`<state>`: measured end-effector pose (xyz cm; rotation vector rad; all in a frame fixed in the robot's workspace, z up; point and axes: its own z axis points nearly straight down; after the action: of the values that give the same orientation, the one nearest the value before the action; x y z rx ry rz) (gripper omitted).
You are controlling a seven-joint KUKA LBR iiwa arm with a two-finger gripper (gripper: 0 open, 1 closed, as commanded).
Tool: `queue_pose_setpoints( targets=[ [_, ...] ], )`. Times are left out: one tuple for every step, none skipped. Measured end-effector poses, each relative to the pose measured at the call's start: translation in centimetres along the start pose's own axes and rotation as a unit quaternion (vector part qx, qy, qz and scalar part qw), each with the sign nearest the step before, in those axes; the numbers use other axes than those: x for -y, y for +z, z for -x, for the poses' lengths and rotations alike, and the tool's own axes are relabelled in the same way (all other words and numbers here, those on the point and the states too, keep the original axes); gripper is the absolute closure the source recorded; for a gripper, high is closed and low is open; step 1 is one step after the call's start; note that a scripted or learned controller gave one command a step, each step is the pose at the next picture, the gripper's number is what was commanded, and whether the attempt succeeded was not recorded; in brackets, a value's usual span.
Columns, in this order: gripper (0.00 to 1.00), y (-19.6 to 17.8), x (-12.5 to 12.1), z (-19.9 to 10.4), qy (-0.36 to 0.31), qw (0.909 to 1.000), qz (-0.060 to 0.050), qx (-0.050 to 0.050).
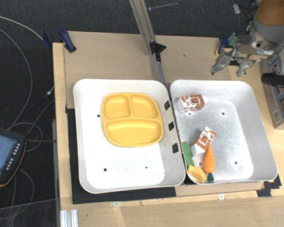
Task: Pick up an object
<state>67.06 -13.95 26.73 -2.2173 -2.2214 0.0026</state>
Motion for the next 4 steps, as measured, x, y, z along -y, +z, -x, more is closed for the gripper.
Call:
queue_pose_setpoints(
  targets=[
    [0.00, 0.0, 0.0, 0.0, 0.000, 1.0000, 0.000, 0.000],
    [0.00, 5.1, 1.0, 0.4, 0.001, 1.0000, -0.002, 0.000],
    [0.00, 11.3, 0.7, 0.8, 0.001, 1.0000, -0.003, 0.000],
    [0.00, 15.7, 0.4, 1.7, 0.001, 1.0000, 0.003, -0.002]
  ],
)
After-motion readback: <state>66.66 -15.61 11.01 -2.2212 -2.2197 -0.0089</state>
